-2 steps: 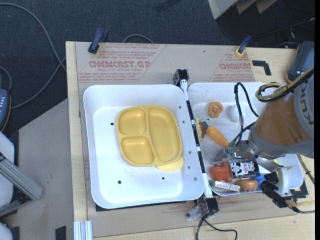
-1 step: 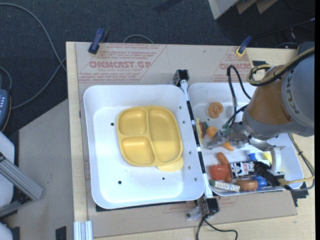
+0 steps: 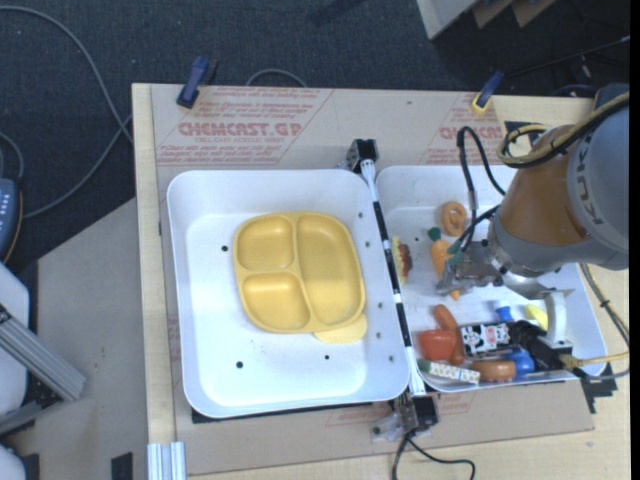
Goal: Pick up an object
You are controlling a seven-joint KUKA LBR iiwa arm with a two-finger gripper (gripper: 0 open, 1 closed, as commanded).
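My gripper (image 3: 457,276) is low over the middle of the right bin (image 3: 415,190), at the end of the grey and orange arm coming in from the right. Just left of it lies a small orange carrot (image 3: 440,254) with a green top. An orange ring-shaped toy (image 3: 454,216) lies farther back. Along the front of the bin are a red toy (image 3: 437,344), an orange piece (image 3: 444,316), a black-and-white box (image 3: 486,337), a brown sausage (image 3: 496,370) and a yellow piece (image 3: 537,315). A small burger-like toy (image 3: 403,258) sits against the left wall.
The left bin (image 3: 200,298) holds a yellow divided plate (image 3: 298,271) at its middle. A black divider rail (image 3: 385,258) runs between the bins. The arm's wrist covers the right bin's right side. Cables trail at the back right, and clamps stand on the bench's far edge.
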